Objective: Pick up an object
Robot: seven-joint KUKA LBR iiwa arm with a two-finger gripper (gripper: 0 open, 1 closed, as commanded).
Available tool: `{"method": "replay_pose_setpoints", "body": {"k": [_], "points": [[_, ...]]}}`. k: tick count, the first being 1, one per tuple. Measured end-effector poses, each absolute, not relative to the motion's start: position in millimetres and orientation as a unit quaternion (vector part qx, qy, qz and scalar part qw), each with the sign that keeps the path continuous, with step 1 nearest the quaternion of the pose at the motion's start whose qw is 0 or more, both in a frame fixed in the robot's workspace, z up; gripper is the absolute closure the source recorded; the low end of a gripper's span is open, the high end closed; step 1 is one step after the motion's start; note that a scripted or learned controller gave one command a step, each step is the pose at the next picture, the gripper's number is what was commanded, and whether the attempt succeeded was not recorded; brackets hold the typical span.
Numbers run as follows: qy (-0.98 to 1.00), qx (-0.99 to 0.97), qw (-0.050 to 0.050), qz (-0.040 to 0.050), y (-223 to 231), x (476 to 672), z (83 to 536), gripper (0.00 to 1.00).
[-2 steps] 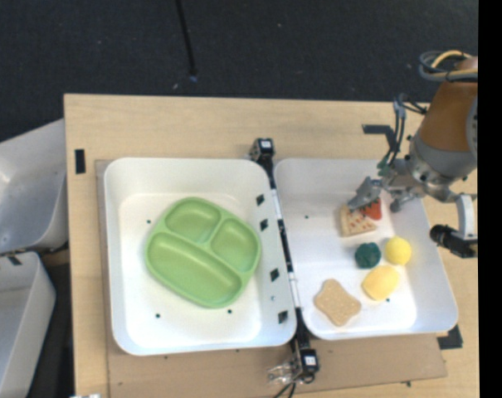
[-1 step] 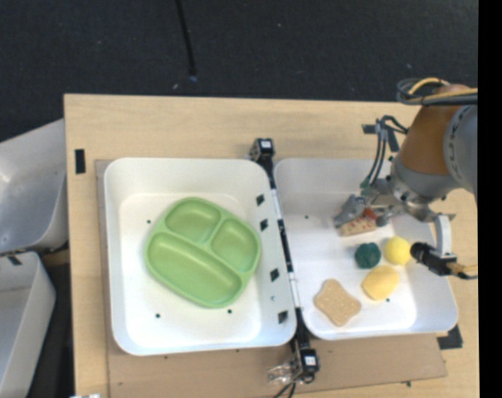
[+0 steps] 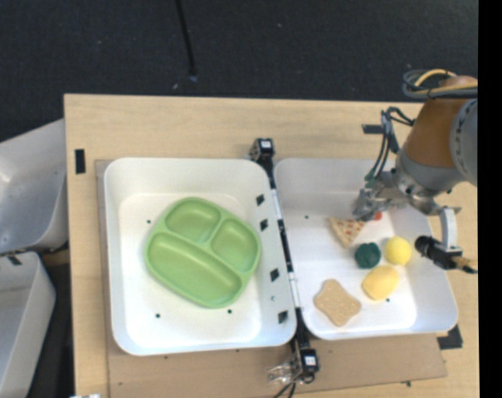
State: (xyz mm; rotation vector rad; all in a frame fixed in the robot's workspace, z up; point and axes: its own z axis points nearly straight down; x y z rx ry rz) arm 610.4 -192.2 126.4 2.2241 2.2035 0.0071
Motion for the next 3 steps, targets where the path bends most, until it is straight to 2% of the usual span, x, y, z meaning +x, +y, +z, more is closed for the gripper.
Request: {"method": "replay_pose_setpoints", "body": {"k": [1, 2, 3], "points": [[0.705, 0.709, 0.003, 0.0013, -197, 602.3, 178, 1.00], [0.707, 0.707, 0.003, 0.0014, -198, 603.4, 222, 1.00], [0.709, 0.705, 0.000, -0.0001, -144, 594.6, 217, 1.00]]}}
